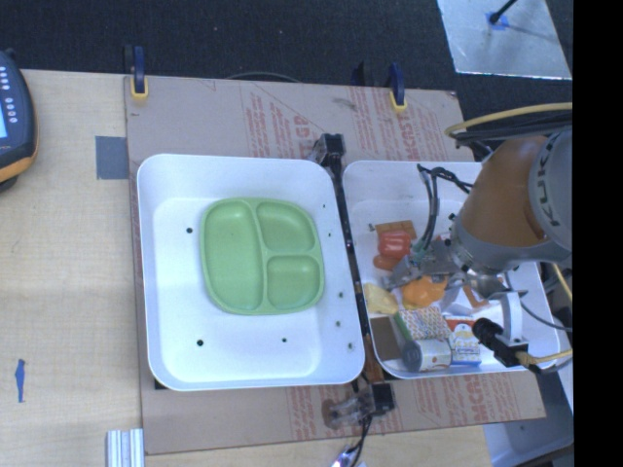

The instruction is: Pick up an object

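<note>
One orange object [422,291] lies under the pincer [428,266], axis unclear.

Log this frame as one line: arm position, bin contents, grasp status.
arm: over right bin | gripper: down among clutter, near orange object | left bin: green divided plate | grasp: cannot tell
</note>
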Motion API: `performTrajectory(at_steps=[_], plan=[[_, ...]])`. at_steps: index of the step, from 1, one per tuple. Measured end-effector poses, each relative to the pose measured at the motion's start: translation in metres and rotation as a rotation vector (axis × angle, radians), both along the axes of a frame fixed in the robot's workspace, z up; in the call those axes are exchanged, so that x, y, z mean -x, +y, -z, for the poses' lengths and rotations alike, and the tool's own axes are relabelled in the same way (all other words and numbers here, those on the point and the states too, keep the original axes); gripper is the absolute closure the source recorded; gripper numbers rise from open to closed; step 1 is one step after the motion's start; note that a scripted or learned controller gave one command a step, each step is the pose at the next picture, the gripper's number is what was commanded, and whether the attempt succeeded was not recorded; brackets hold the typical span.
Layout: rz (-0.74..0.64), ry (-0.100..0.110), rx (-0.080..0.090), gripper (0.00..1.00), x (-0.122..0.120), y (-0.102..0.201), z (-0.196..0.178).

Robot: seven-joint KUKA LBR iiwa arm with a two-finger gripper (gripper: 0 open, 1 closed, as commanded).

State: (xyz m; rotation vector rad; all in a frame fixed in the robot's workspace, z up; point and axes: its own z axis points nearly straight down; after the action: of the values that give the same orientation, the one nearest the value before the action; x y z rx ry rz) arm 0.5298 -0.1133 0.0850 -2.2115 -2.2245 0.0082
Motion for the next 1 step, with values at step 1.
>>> performTrajectory(at_steps=[1], plan=[[-0.001,-0.012,0.001,0.0,-0.0741,0.0086,-0.0078]])
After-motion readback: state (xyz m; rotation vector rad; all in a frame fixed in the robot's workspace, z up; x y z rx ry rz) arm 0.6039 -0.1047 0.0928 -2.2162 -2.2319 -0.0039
